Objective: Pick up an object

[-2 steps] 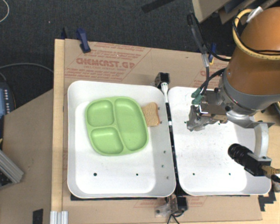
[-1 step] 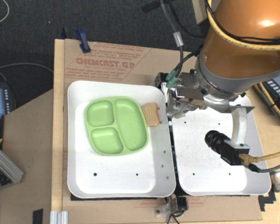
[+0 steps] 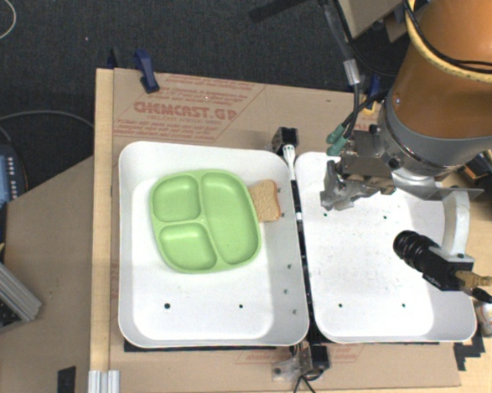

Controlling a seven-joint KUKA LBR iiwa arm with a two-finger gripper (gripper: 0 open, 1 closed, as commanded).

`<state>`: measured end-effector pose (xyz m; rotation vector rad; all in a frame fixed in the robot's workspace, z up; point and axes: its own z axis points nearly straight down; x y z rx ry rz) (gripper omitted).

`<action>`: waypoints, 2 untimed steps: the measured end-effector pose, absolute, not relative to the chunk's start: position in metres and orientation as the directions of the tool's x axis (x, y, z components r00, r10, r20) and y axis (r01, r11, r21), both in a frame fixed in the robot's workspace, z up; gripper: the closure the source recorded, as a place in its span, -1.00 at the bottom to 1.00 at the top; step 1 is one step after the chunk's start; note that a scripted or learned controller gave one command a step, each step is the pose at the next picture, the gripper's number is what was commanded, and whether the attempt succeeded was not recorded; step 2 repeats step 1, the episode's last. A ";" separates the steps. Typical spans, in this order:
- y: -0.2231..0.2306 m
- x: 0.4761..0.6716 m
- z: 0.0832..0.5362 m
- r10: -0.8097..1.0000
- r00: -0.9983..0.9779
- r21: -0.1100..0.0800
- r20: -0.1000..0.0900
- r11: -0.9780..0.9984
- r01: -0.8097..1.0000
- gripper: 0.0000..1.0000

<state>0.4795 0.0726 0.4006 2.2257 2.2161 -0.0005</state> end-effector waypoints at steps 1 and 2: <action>0.093 0.480 0.454 1.000 -0.002 0.008 0.002 0.002 1.000 1.00; 0.093 0.480 0.454 1.000 -0.002 0.008 0.002 0.002 1.000 1.00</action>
